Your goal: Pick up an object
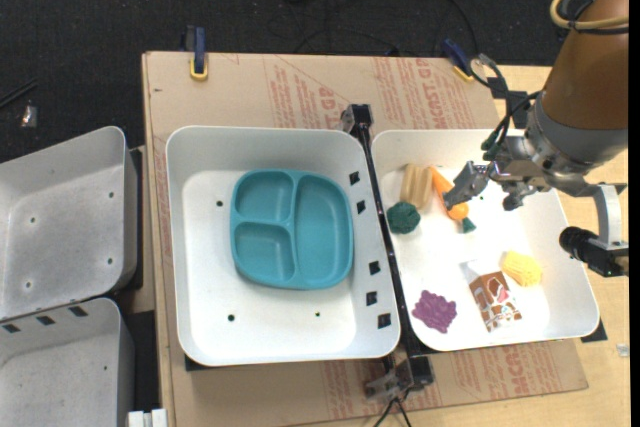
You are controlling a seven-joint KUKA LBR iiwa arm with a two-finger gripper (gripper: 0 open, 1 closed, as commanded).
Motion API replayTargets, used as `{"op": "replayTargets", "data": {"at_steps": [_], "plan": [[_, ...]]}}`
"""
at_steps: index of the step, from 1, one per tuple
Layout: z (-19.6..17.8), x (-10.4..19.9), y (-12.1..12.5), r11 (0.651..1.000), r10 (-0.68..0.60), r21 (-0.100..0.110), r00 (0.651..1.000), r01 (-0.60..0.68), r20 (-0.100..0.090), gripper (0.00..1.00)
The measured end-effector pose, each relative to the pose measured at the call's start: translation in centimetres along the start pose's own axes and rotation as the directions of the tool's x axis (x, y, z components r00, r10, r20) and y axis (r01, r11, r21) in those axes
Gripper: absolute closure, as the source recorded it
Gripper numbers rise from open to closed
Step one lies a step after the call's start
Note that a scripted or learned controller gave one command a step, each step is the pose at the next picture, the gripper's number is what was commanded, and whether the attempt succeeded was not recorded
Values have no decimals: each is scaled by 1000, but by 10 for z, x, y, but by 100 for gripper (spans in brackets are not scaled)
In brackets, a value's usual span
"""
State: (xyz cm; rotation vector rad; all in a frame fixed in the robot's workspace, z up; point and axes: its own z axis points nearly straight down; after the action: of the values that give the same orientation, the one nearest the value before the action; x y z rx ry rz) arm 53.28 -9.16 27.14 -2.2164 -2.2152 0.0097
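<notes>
The right bin [560, 215] holds several small items: a tan stick [412, 183], an orange piece [440, 180], a dark green lump [404, 217], a small orange and green carrot [460, 212], a yellow piece [522, 268], a brown and white packet [494, 298] and a purple grape bunch [435, 311]. My gripper [490, 190] hangs over the bin's upper middle, just right of the small carrot. Its two dark fingers are spread open with nothing between them. One fingertip [467, 181] is close above the carrot.
A teal divided plate [293, 228] lies in the left bin [200, 315]. A black divider [378, 235] runs between the bins. The arm's orange band [600, 65] rises at the right. Grey lids [60, 215] lie off the bench to the left.
</notes>
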Motion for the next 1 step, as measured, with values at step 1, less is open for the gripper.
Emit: {"op": "replayTargets", "data": {"at_steps": [1], "plan": [[-4, 0, 2, 1000, -2, -9, 1000, 2, 1, 0]]}}
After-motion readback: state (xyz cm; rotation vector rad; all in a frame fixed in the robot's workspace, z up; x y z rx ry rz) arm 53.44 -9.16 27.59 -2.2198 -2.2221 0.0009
